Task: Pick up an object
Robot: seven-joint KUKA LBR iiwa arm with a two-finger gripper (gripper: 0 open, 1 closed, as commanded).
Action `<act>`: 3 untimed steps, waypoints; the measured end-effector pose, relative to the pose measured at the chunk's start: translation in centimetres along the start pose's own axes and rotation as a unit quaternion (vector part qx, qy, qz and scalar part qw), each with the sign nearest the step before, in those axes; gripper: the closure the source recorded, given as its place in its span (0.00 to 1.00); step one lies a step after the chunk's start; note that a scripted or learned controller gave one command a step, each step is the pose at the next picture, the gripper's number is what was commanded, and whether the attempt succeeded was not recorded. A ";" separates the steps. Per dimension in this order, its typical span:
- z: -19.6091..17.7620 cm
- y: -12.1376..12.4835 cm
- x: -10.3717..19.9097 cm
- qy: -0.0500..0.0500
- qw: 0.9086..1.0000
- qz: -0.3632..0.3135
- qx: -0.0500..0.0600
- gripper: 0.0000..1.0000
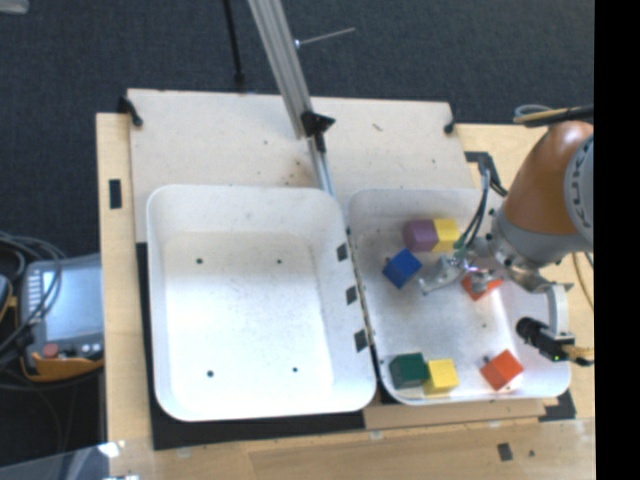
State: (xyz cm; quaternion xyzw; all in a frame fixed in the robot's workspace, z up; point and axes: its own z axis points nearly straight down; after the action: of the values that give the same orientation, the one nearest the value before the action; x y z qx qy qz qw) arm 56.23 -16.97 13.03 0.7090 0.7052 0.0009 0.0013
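Orange block by claw: an orange block (482, 287) sits just beside the claw (447, 273), in the right bin (400, 213).
Claw: can't tell if spread or pinching.
Blue block (401, 268): left of claw.

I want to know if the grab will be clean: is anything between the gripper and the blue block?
Nothing visible lies between them. The gripper sits just to the picture's right of the blue block, with bare bin floor in the gap. The purple block and a yellow block sit close behind, off the direct line.
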 end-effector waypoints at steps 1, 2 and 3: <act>0.4 0.1 -0.1 -0.001 1.000 0.000 -0.002 0.00; -0.4 0.1 -0.2 0.000 1.000 0.003 -0.001 1.00; -4.9 0.8 -0.1 -0.001 1.000 -0.005 -0.002 1.00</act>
State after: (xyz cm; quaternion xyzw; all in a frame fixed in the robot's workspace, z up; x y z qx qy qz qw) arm 56.98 -17.06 17.92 0.7052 0.7090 0.0014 0.0029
